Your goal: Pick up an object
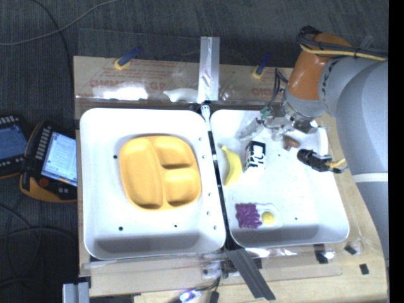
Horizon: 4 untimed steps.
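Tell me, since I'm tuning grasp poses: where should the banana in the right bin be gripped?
Across the middle of the banana, from straight above. It lies flat, curved along the divider, so the far end and the divider side offer little room; the middle looks narrowest and most exposed.

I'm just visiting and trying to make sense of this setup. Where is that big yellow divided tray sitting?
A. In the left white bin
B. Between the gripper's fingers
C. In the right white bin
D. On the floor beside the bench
A. The yellow divided tray lies flat in the left white bin, while the gripper works over the right white bin, which holds the banana and the purple grapes.
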Motion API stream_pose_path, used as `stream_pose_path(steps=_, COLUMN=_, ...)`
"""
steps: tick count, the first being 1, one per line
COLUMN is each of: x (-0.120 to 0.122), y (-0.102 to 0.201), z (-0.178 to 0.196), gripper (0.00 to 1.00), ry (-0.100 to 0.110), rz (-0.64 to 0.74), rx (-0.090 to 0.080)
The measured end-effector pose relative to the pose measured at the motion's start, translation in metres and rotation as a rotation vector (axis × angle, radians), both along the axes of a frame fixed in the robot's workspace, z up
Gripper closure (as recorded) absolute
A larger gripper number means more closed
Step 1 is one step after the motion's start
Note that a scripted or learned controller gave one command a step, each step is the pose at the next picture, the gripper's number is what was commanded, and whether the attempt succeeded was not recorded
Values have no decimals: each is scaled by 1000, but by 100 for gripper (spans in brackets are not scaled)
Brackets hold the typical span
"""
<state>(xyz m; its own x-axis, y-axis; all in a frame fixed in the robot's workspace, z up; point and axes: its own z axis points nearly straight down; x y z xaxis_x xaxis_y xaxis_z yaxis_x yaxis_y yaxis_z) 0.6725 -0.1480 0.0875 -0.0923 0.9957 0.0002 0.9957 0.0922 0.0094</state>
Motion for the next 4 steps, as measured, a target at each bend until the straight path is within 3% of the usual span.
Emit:
stream_pose_path(steps=1, x=-39, y=27, z=1, gripper=0, ry=-1, rz=-28, rx=-4)
stream_pose_path(steps=2, x=-62, y=31, z=2, gripper=0, ry=-6, rz=-50, rx=-5)
stream_pose_path(steps=3, x=-62, y=32, z=8, gripper=100, ry=-1, rz=-46, rx=0)
stream_pose_path(steps=4, x=-66, y=98, z=92, gripper=100, ry=15, rz=-95, rx=-1)
